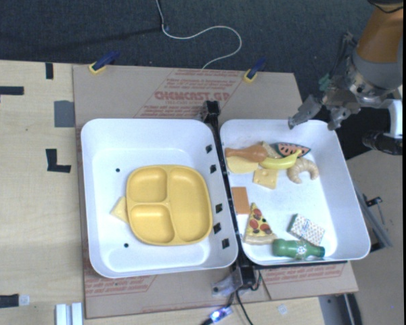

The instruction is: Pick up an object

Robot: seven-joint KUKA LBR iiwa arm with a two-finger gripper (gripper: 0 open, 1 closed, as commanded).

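Positioning the claw (316, 116) above the far edge of the right bin (345, 181), fingers spread and holding nothing.

Lower straight down over one isolated item, centre it between the fingers, then close; the green bottle (296, 249) at the near edge and the patterned packet (307, 230) just beyond it stand clear of neighbours, whereas the far cluster is crowded. Left bin (101, 181): smooth white plastic, holding a glossy yellow divided plate (169, 204) with rounded corners. Right bin: a curved yellow banana (281, 160) touching a watermelon slice (291, 149), a tan chicken leg (247, 158), a pale croissant (303, 170), a flat triangular pizza slice (258, 225), an orange rectangular card (240, 200).
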